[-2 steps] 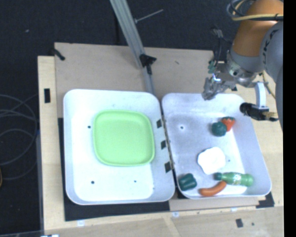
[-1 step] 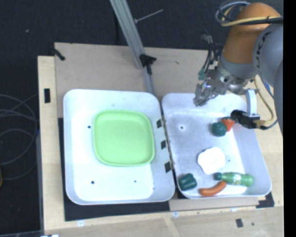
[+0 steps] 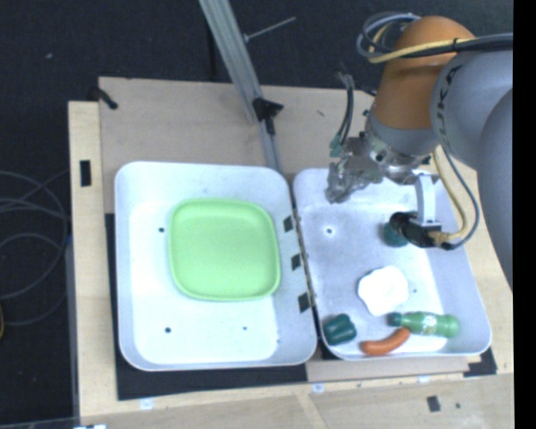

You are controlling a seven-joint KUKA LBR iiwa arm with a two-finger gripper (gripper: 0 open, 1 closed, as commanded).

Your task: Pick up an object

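The right bin (image 3: 456, 275) holds a white lump (image 3: 382, 289), a green bottle (image 3: 424, 323) lying on its side, an orange sausage-shaped piece (image 3: 384, 343) and a dark green block (image 3: 339, 329), all near its front edge. A small teal object (image 3: 394, 231) lies further back, near the arm's cables. My gripper (image 3: 342, 184) hangs over the far left corner of the right bin, apart from all of these. Nothing shows in it.
The left bin (image 3: 143, 195) holds a light green square plate (image 3: 223, 248). A grey metal pole (image 3: 237, 56) slants in from the top to the divide between the bins. The arm's orange band (image 3: 420, 70) and cables crowd the right bin's far side.
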